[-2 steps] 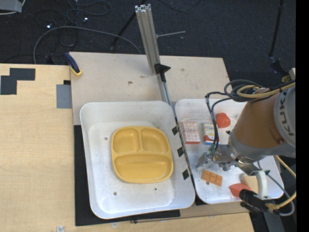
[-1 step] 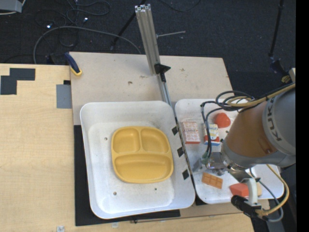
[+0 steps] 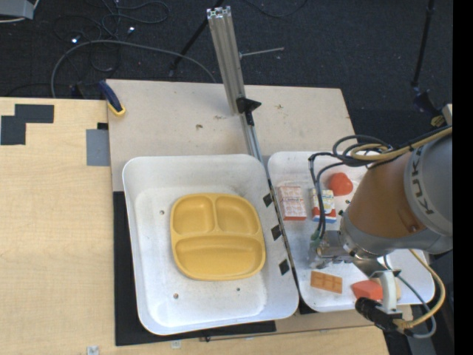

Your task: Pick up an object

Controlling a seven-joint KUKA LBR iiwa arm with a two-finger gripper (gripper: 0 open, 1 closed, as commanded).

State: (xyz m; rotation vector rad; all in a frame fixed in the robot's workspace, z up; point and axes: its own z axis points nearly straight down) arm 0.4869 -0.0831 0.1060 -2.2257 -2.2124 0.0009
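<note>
Camera view: arm [image 3: 392, 198] hangs over right bin [image 3: 295, 170]; tool [image 3: 323, 251] state unclear; wafer [image 3: 327, 281] at its 6 o'clock, unlifted.

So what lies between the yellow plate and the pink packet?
In the camera view: bare floor of the left bin, then the two bins' adjoining rims with black clips, between yellow plate and pink packet.

The left bin [image 3: 140, 272] has open floor all round the yellow divided plate [image 3: 217, 237] at its middle. The right bin [image 3: 284, 165] is crowded: a pink packet [image 3: 291, 201], small bottle [image 3: 327, 205], red item [image 3: 341, 184] and orange wafer [image 3: 327, 281] lie close together, with the arm [image 3: 395, 202] and its cables above them.
</note>
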